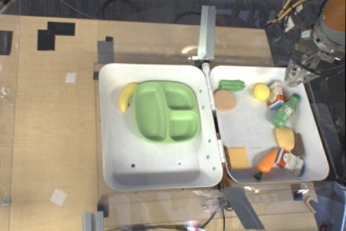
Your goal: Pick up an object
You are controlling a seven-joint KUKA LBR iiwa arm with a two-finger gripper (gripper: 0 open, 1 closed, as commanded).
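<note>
While upright-tilted, green bottle (285,111) (cap up-right), jaws (296,74) apparently parted, holding nothing.

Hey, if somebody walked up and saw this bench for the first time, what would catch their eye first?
Probably the big green divided plate filling the middle of the left bin, with a yellow banana tucked against its left edge. Next, the colorful clutter in the right bin: a green bottle, a yellow ball and an orange carrot among it. The gripper sits over that bin's far right corner.
</note>
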